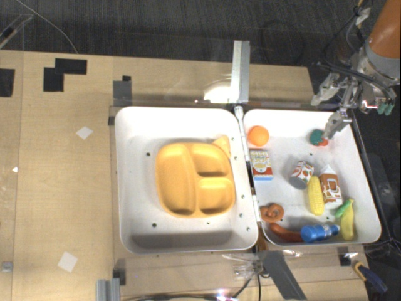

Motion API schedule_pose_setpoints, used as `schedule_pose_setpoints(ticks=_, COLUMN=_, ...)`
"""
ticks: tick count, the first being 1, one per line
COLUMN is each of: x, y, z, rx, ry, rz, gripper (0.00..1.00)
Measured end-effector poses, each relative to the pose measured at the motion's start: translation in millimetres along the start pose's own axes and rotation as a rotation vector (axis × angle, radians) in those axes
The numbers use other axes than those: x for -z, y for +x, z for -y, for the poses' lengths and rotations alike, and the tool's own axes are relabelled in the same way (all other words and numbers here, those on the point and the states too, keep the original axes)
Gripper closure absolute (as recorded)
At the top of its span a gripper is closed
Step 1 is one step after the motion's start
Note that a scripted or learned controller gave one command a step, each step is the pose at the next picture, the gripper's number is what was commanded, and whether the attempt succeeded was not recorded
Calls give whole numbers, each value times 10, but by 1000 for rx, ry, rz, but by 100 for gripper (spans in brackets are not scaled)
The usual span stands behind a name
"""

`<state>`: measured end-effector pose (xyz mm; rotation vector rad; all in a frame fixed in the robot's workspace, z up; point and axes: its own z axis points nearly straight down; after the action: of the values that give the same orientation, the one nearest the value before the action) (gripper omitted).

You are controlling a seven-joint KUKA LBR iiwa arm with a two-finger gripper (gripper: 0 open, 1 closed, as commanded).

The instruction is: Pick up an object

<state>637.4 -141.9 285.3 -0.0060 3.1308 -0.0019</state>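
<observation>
Approach step, nothing lifted yet by the look of it: the gripper [334, 125] hangs over the far right corner of the right bin [369, 187], its tip right beside or touching a small teal-and-red object [318, 137] (too small to name; contact cannot be judged from this angle). Whether the fingers are apart or together I cannot tell, and nothing is visibly between them. That small object reads as the likely target, since it is the closest item; it sits near the far wall, well apart from the orange ball [258, 135] at the bin's far left. It looks compact, no clear long axis, teal part to the far side and red part to the near side. The next move probably calls for a short descent centred on it, then a close and a straight lift, keeping off the bin wall. Other candidates lie nearer: the corn cob [315, 195], long axis running near-far, and the blue bottle [319, 232], lying left-right. The left bin [131, 187] holds a yellow divided tray [193, 179].
</observation>
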Motion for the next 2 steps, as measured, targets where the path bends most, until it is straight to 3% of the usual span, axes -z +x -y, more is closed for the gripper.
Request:
schedule_pose_setpoints(ticks=1, x=-1801, y=946, z=86, rx=-5, ry=-3, rz=-15, gripper=0)
schedule_pose_setpoints(ticks=2, x=-1936, y=1476, z=637, rx=-306, ry=2, rz=6, gripper=0)
